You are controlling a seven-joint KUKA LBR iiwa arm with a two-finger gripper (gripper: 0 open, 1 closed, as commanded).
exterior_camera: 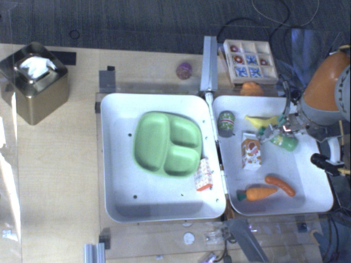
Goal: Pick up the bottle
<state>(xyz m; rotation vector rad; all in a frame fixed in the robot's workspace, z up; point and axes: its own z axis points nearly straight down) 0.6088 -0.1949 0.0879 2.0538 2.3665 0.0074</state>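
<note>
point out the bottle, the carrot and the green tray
bottle (284, 142), camera view, on its green body
carrot (261, 193), camera view, middle of its orange body
green tray (166, 142), camera view, on the ridge between its compartments

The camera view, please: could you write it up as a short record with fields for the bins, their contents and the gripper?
left bin: green divided tray; small carton leaning at the right wall
right bin: can, banana, green bottle, juice box, carrot, sausage
gripper: over the bottle's upper end
grasp: cannot tell
bench: tissue box far left
</note>
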